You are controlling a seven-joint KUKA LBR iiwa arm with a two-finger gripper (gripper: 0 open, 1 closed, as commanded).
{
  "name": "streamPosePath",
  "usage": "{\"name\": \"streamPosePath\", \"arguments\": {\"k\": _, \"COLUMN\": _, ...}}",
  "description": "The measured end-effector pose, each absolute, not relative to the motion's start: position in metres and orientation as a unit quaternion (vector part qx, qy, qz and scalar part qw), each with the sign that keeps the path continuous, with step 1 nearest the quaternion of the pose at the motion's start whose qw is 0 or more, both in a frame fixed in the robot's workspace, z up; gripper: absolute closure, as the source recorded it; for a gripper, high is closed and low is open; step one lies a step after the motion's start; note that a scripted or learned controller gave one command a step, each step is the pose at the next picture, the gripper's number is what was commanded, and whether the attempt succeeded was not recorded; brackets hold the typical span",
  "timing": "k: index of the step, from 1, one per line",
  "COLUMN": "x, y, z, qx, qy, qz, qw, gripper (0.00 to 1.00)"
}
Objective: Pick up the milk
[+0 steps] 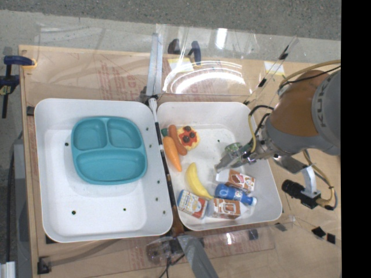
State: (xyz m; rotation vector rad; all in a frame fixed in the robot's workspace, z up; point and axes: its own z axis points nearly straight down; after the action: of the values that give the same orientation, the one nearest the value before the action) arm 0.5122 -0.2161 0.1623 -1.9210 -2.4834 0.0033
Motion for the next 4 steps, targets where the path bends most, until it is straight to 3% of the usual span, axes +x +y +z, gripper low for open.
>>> {"name": "streamPosePath", "arguments": {"k": 1, "x": 0.514, "y": -0.251, "z": 0.124, "qx": -0.574, "qy": -0.819, "qz": -0.0007, "qw": -0.005, "gripper": 0.0}}
{"name": "streamPosePath", "arguments": {"k": 2, "x": 0.514, "y": -0.253, "z": 0.135, "qx": -0.574, "qy": -0.819, "qz": -0.0004, "qw": -0.005, "gripper": 1.0}}
{"name": "streamPosePath", "arguments": {"k": 3, "x": 0.514, "y": -0.253, "z": 0.135, "qx": -0.574, "qy": -0.819, "qz": -0.0004, "qw": -0.005, "gripper": 0.0}}
{"name": "streamPosePath", "arguments": {"k": 4, "x": 0.493, "y": -0.26, "z": 0.087, "qx": -0.599, "qy": -0.8, "qz": 0.0007, "qw": 0.0, "gripper": 0.0}}
